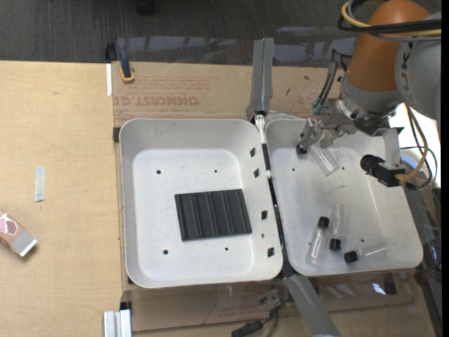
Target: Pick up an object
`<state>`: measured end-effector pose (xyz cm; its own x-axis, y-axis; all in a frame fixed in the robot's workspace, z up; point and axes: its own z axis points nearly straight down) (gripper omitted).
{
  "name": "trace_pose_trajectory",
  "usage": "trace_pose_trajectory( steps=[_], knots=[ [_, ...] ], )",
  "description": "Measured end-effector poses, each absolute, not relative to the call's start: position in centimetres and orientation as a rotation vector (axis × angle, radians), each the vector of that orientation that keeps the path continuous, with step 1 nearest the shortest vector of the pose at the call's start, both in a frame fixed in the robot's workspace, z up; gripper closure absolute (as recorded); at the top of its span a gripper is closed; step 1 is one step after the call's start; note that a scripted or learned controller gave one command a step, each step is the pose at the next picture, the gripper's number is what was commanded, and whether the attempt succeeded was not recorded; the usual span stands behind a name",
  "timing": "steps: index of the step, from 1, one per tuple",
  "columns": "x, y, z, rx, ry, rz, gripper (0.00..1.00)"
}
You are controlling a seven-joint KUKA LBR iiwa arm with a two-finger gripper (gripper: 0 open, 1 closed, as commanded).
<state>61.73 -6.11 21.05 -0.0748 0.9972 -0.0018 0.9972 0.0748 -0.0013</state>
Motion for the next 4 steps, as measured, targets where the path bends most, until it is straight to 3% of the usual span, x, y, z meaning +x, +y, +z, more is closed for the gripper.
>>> trace_pose_trajectory(
  steps=[1, 2, 4],
  knots=[
    [63.2, -2.0, 21.8, 2.182, 2.260, -0.004, 1.00],
    [65.5, -4.6, 22.4, 2.265, 2.176, -0.005, 1.00],
    [65.9, -2.7, 22.8, 2.261, 2.179, -0.010, 1.00]
  ],
)
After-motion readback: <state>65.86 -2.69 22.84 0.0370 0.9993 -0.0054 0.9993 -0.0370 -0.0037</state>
